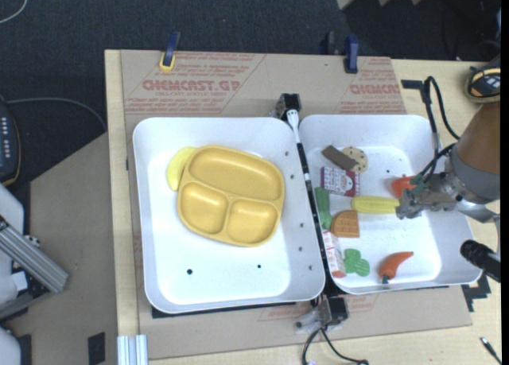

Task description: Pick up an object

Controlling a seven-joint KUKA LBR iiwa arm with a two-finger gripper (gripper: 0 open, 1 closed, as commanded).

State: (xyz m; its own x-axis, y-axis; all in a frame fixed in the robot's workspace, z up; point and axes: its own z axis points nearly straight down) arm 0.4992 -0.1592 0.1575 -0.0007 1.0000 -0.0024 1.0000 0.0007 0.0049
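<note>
The right bin [374, 126] holds several toy foods. Among them are a yellow corn-like piece [374, 205], a red-and-white carton [339, 180], a brown cookie piece [346, 157], an orange wedge [346, 224], a red chili [395, 262] and a green leafy piece [355, 263]. My gripper [408, 203] hangs low over the right side of this bin, just right of the yellow piece's end. A small orange item [400, 185] lies right beside it. The gripper's dark body hides whatever is under it.
The left bin [159, 196] carries a yellow divided plate [231, 195] with a yellow piece [176, 166] tucked under its left rim. A green stick [322, 200] and a red-white packet [330, 250] lie along the right bin's left wall. Cables [433, 117] run near the arm.
</note>
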